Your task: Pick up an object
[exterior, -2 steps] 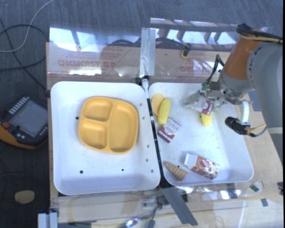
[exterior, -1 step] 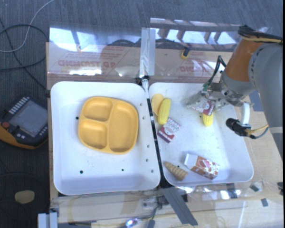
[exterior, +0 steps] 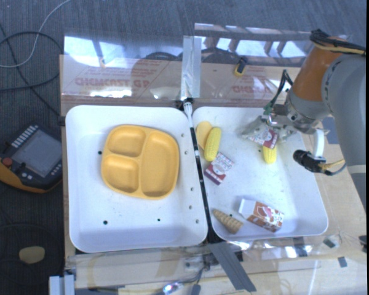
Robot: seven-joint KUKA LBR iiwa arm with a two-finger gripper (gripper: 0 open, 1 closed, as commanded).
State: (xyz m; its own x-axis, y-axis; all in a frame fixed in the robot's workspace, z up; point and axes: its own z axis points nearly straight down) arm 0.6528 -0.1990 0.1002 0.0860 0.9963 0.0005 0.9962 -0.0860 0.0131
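In the right bin (exterior: 307, 201), my gripper (exterior: 272, 123) reaches down at the back right, just over a silvery crumpled packet with a red label (exterior: 258, 133). A small yellow corn piece (exterior: 269, 155) lies right below that packet. Against the bin's left wall sit a yellow corn cob (exterior: 213, 142) and a rounded yellow piece (exterior: 202, 131) behind it. A small red and white packet (exterior: 218, 167) lies just in front of the cob. Near the front are an ice-cream cone (exterior: 227, 220) and a red and white carton (exterior: 262, 214). The gripper's tips are hidden against the packet.
The left bin (exterior: 86, 220) bears a yellow divided plate (exterior: 140, 160). The grey arm with its orange band (exterior: 313, 66) comes in over the right bin's back right corner, with a black cable end (exterior: 307, 159) hanging beside it. A handheld pendant (exterior: 26, 158) lies on the floor left.
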